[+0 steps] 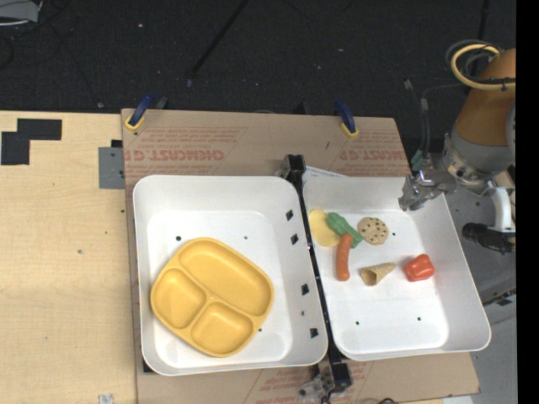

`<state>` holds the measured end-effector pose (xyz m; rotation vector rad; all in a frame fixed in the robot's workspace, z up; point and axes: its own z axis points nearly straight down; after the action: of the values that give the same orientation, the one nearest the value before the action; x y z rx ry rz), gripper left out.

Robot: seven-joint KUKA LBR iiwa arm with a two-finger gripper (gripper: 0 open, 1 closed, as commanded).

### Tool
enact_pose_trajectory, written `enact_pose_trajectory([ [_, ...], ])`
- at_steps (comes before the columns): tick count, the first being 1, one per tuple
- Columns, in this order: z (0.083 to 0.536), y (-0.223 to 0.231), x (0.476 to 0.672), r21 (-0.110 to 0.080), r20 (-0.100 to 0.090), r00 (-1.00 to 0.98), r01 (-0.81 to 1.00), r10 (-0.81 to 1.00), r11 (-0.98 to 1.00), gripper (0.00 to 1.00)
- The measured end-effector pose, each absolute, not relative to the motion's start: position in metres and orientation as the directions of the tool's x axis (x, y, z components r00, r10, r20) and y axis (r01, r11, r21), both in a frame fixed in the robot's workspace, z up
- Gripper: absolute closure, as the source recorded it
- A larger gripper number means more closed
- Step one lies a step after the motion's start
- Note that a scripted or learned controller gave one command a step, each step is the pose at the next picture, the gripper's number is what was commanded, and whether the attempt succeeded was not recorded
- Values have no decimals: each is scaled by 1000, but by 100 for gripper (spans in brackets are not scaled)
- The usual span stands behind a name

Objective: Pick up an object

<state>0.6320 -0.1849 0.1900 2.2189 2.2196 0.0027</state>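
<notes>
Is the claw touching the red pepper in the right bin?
Apart. The camera view shows the claw over the bin's far right rim, with bare white floor between it and the red pepper.

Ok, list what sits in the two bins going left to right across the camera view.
yellow divided tray → yellow piece → hot dog → cookie → ice cream cone → red pepper. The green item overlaps the yellow piece and the hot dog, so it is left out.
</notes>
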Motion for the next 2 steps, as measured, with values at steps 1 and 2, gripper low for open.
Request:
enact_pose_trajectory([
  [1,234,-182,628,3,-1,0,1000,1000,0,100],
  [2,224,-131,620,-1,1,-3,1000,1000,3,100],
])
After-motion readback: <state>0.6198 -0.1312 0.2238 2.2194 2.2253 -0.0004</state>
